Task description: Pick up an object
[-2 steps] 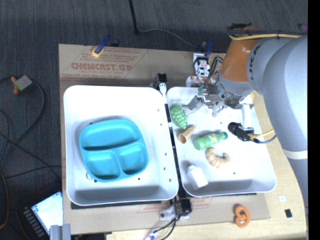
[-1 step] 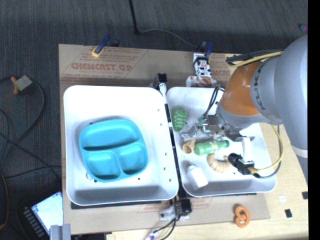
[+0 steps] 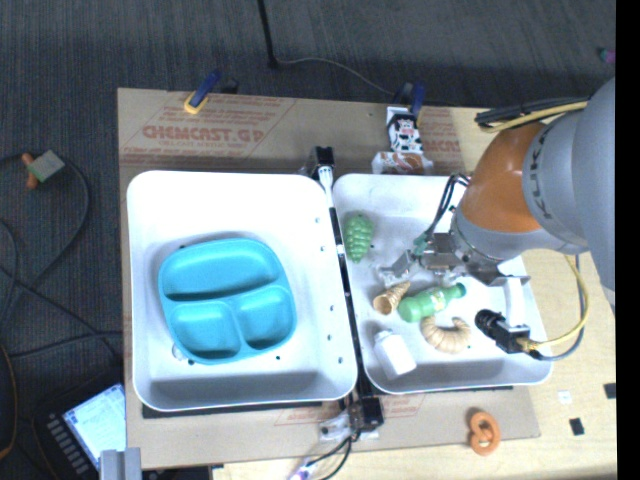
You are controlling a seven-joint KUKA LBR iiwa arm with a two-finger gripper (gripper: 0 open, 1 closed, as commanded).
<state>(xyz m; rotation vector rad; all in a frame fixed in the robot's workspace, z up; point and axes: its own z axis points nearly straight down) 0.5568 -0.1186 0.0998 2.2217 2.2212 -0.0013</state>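
Counter: brown board carrying two shallow white bins side by side, seen from above at a slant.
Arm: grey with an orange band, reaching in from the right and hanging over the right bin.
Left bin: holds one blue divided tray, well apart from where the arm works; nothing there needs attention for this step.
Right bin: holds all the small pieces, crowded toward its middle and near edge.
Hand: low over the middle of the right bin, just above the cluster; from where I stand I cannot tell how far it is spread, and I see nothing caught in it.
Green bottle: lying on its side just below the hand, the nearest candidate to lift; it lies close beside the cone and the tan ring, so a descent should centre on its body and not on the neighbours.
Tan ring: curled piece just beside the bottle's lower side; likely to be nudged if the approach drifts toward the near edge.
Green ridged piece: near the bin's left wall, standing apart from the rest; I judge it the cleaner target if the cluster proves awkward.
White bottle: near the front left corner, close to the wall, so hard to straddle.
Cone: small tan piece at the green bottle's left end.
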